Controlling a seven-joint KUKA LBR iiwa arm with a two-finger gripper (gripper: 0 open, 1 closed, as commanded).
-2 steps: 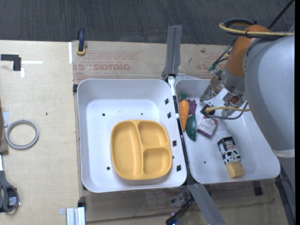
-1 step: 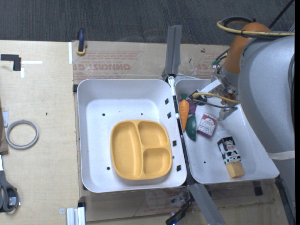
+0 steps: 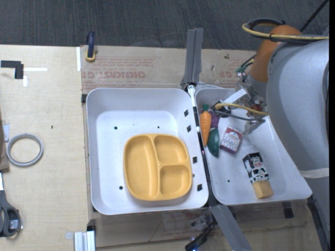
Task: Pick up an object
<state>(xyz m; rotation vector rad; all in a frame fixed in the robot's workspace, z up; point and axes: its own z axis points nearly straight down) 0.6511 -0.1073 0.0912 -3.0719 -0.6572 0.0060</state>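
Observation:
In the right bin (image 3: 282, 190) lie an orange carrot (image 3: 205, 123), a dark green vegetable (image 3: 213, 141), a small purple item (image 3: 214, 122), a red and white packet (image 3: 231, 139) and a black and white cow-patterned carton (image 3: 257, 174) with a tan end. My gripper (image 3: 250, 116) hangs over the far part of that bin, just right of the packet and above the carton. The grey arm and its orange band (image 3: 272, 48) cover the bin's right side.
The left bin (image 3: 104, 114) holds a yellow divided plate (image 3: 157, 166). On the wooden bench to the left are a grey ring (image 3: 23, 149) and scissors (image 3: 9, 218). A grey divider bar (image 3: 193, 56) stands behind the bins.

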